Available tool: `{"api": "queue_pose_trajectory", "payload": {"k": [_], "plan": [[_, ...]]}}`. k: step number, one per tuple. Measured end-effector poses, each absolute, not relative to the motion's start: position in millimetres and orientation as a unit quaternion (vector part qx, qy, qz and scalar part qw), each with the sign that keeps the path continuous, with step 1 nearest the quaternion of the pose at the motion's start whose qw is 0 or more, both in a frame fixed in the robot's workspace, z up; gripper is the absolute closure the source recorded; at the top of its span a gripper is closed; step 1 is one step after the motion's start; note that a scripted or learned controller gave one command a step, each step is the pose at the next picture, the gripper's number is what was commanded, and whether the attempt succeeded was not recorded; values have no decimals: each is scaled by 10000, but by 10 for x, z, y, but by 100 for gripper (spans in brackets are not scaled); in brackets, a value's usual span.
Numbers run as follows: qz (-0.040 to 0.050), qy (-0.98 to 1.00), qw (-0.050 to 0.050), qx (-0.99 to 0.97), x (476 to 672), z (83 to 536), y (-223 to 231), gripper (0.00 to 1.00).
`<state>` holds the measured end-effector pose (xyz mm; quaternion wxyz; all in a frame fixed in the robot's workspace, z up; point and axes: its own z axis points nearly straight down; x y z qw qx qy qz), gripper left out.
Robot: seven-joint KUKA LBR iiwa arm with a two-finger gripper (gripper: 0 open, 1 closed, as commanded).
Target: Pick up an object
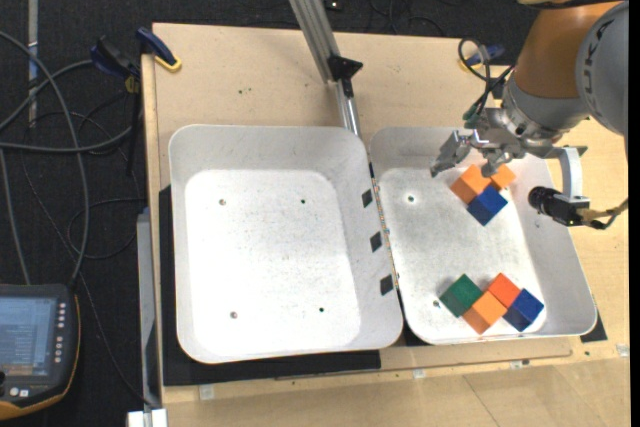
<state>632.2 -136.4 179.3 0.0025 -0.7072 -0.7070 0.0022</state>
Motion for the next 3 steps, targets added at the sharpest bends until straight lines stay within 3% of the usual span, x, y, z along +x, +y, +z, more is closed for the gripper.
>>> {"api": "queue_pose_trajectory", "payload": {"k": [1,2,3], "plan": [[10,-7081,9,-7061,6396,1314,-1316,0],[-5,-7072,-15,-7071,6407,1451,-1327,100],[-21,-7074,-40,-7068,6443,2081,-1386,100]]}}
